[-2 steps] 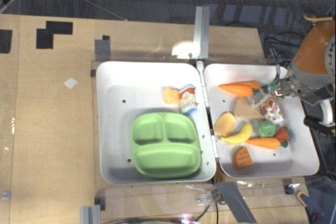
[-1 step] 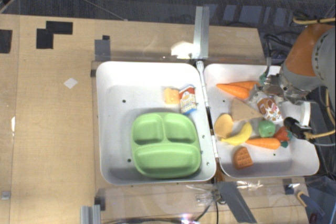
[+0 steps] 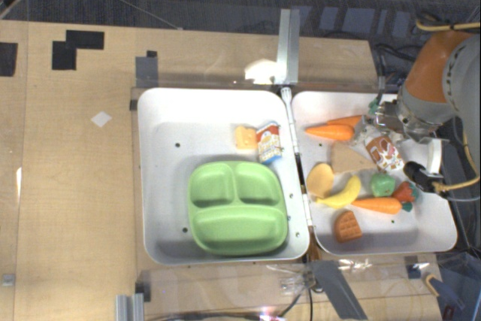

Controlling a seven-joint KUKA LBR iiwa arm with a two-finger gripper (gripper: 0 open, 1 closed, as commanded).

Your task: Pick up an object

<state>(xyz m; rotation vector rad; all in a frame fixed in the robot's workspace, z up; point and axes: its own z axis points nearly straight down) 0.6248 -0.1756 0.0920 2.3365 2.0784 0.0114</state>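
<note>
End effector (image 3: pixel 385 133) low over right bin (image 3: pixel 440 237), beside carrot (image 3: pixel 332 130).

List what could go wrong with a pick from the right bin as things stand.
1. The right bin is crowded: the banana, a carrot and the waffle lie close together, so a grasp might catch two things or knock one aside.
2. The gripper hangs by the bin's upper right near the other carrot and a packet; coming down there, it may clip the wall.
</note>
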